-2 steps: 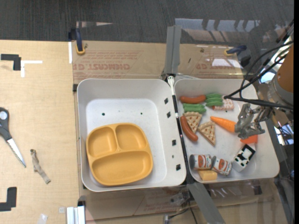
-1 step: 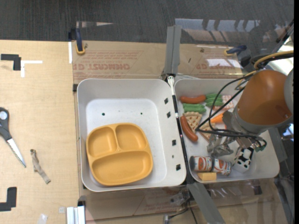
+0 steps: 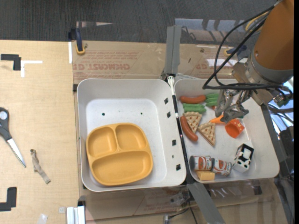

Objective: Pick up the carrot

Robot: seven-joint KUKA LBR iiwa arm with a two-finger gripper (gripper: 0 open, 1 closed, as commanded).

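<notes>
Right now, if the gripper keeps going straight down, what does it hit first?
Most likely the carrot: the gripper points down into the right bin, right above the carrot's thin end. The pizza slice lies just beside that line. Height above the toys is hard to judge from this slant.

The grey arm with the orange band (image 3: 275, 36) is cut off by the top and right edges. The metal two-finger pincer (image 3: 230, 110) covers most of the orange carrot (image 3: 216, 120); only a pointed tip shows at its left. Finger spacing is too cluttered to read. The pincer also hides the right end of the green pea pod (image 3: 212, 98). The printed label on the small red-and-white can (image 3: 211, 164) is too small to read. Black cables (image 3: 233, 41) cross the right white bin's (image 3: 266, 171) far rim.
</notes>
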